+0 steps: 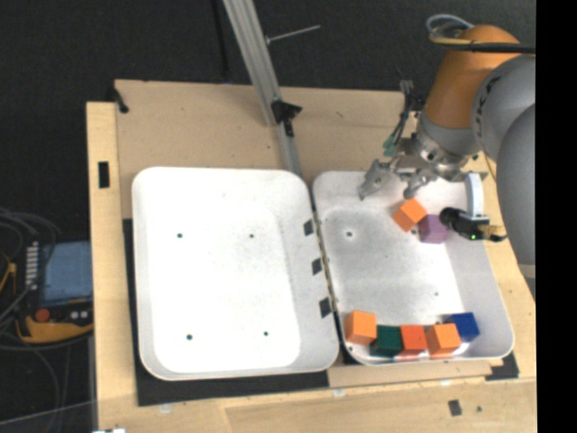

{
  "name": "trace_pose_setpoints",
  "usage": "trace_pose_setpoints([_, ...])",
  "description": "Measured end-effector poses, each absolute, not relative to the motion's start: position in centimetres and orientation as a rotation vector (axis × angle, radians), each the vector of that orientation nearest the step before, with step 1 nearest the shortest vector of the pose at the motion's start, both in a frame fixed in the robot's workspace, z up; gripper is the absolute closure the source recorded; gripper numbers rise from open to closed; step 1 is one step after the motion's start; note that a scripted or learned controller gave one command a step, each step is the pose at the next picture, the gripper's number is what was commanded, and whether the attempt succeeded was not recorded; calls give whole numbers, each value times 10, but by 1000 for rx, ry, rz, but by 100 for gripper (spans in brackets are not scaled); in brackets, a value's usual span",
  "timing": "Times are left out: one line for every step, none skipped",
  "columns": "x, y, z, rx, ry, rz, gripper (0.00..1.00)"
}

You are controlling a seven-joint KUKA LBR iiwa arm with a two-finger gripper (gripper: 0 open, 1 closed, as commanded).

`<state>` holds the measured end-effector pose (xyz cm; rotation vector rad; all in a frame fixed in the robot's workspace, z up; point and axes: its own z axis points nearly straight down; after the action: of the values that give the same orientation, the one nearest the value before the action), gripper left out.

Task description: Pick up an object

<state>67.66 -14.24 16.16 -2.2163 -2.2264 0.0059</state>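
Note:
My gripper hangs over the far end of the right bin, its two fingers spread apart with nothing between them, so it is open. Just in front of it and slightly right lies an orange block, apart from the fingertips. A purple block touches that orange block on its right side. Along the near wall of the same bin sits a row of blocks: orange, dark green, two more orange ones, and blue.
The left bin lies beside the right one, joined by black clips. A slanted metal rail runs down to the gap between the bins at the back. A black part sticks out by the right bin's right wall.

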Motion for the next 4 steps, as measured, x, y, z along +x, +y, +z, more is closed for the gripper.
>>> trace_pose_setpoints([676, -134, 109, -2216, -2226, 5, 0])
trace_pose_setpoints([677, -135, 98, -2219, -2230, 2, 0])
trace_pose_setpoints([678, -136, 111, -2220, -2235, 1, 100])
trace_pose_setpoints([674, -141, 173, -2225, -2227, -7, 100])
